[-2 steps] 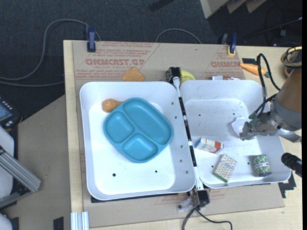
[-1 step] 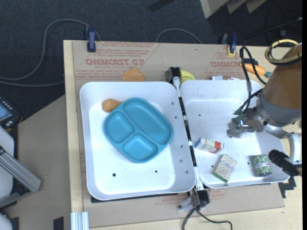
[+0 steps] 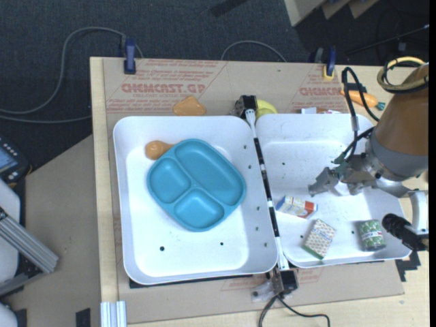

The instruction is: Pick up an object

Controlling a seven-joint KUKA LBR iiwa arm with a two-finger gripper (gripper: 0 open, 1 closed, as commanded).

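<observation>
Your gripper (image 3: 325, 182) hangs over the right bin (image 3: 300, 131), and its fingers (image 3: 319, 184) look spread apart with nothing between them, though the metal is dark and tangled enough that you should check this for yourself. The nearest thing to pick is the small tube (image 3: 297, 206), which lies flat on the bin floor just below and a little to the left of the fingertips, apart from them. It is white with a red end and a blue patch, lying roughly crosswise.

To do this well, bring the fingers straight over the middle of the tube and turn them so they close across its narrow width, not along its length. Go down until the tips nearly meet the floor, since the tube sits low and could slip out from under a shallow pinch.

Further below the fingers lies a speckled packet (image 3: 319, 238), and off to their right a green patterned can (image 3: 370, 234); both are well clear of the tube, so your approach is unobstructed.
</observation>
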